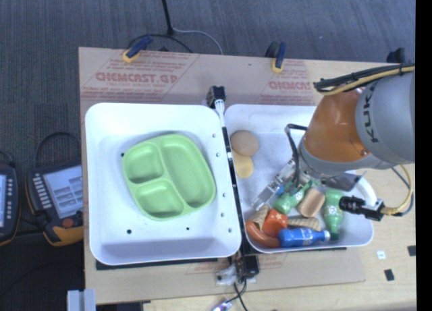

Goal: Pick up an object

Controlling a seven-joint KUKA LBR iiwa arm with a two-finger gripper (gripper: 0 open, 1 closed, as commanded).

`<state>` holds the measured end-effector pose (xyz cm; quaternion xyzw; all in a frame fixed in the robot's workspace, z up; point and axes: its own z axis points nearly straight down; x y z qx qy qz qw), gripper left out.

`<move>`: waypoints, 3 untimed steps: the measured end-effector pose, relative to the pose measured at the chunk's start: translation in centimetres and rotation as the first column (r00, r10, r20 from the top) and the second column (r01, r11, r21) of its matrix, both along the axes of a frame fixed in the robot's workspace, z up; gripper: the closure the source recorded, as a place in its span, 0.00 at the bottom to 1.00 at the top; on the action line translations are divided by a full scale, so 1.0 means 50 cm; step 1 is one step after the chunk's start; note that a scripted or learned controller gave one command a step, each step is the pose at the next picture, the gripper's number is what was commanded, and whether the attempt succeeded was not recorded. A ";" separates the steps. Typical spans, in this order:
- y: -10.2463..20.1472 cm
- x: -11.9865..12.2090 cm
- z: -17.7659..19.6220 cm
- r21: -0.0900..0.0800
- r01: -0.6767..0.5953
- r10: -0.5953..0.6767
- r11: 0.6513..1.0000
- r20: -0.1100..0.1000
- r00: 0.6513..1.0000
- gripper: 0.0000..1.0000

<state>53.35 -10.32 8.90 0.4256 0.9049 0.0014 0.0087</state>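
**Down low: claw over the toy pile in the right bin**

Right now the grey arm w/ orange band (pixel 337 131) reaches in from the right and hangs over the right shallow white bin (pixel 270 117). Its claw (pixel 278 188) sits low at the pile's upper-left edge, metal fingers pointing down-left; can't tell whether they are wide or narrow, and nothing is seen between them.

Pile sits in the bin's near half, items touching or overlapping:
- green bottle-like toy (pixel 289 202), just beside the claw tip
- tan cylinder-shaped toy (pixel 311 202), right of it
- second green rounded toy (pixel 333 210), further right
- orange-red rounded toy (pixel 273 222), near-left of pile
- blue plastic bottle w/ red cap (pixel 304 237), lying on its side along the near wall

Apart from the pile, by the bin's left wall: a tan round disc (pixel 244 143) and a yellow round piece (pixel 242 166) just below it.

Left shallow white bin (pixel 101 168) holds a light green three-compartment plastic plate (pixel 169 175), lying flat. Both bins rest on the cardboard-topped desk (pixel 135 73).
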 end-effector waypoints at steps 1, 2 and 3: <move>-0.001 0.004 0.023 -0.001 0.002 -0.002 1.000 0.007 1.000 1.00; 0.077 -0.033 0.191 0.005 -0.353 0.353 0.936 -0.016 0.936 1.00; 0.105 0.075 0.191 0.005 -0.375 0.375 0.927 -0.015 0.927 1.00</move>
